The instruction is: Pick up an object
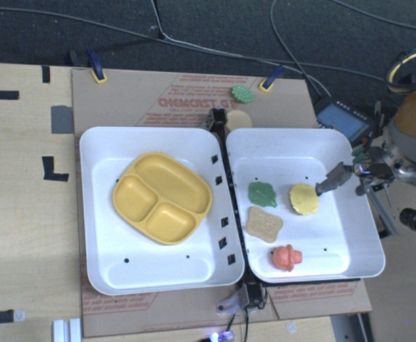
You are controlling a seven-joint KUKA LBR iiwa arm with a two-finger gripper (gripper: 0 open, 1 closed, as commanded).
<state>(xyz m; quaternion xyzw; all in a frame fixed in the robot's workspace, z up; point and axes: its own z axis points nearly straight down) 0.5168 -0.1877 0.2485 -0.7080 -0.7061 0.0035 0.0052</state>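
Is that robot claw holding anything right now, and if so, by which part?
Nothing is visibly held. The gripper sits right beside the yellow piece in the right bin, without the piece between its fingers.

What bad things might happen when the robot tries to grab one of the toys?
The gripper sits at the edge of the round yellow piece, so it may nudge it aside rather than lift it. The green piece and tan waffle-like piece lie close by and could get bumped. All lie flat, which may make gripping hard.

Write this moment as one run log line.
gripper: beside yellow piece, not holding | right bin: green piece, cracker, red piece
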